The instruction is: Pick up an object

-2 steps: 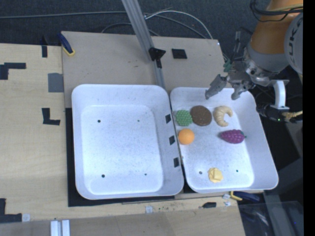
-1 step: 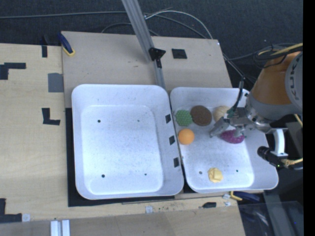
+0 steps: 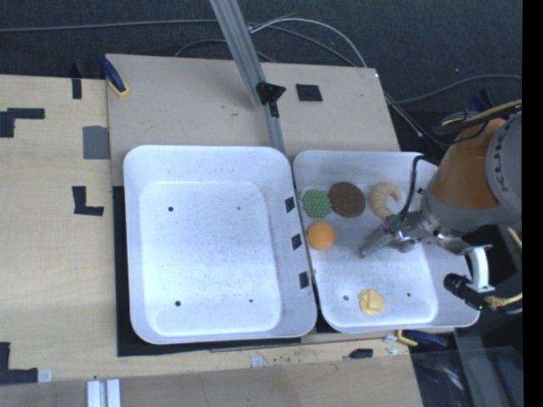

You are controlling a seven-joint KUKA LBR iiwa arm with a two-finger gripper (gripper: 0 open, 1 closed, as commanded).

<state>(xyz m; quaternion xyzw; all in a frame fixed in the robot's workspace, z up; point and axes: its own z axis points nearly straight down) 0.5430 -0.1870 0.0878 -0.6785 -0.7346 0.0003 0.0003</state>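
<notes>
My gripper [image 3: 370,246] reaches in from the right and hangs low over the middle of the right bin [image 3: 424,265], pointing left. Nothing shows in its grasp. An orange ball [image 3: 321,236] lies to its left, near the bin's left wall. Along the bin's far side sit a green textured ball [image 3: 316,201], a brown round disc [image 3: 346,198] and a pale croissant-shaped piece [image 3: 384,197], the last just above the gripper. A small yellow lump [image 3: 371,301] rests near the front wall, below the gripper.
The left bin [image 3: 204,253] stands beside the right one, their walls touching at the middle. A grey pole [image 3: 242,49] slants over the bench behind the bins. Cables run along the right side by the arm [image 3: 471,185].
</notes>
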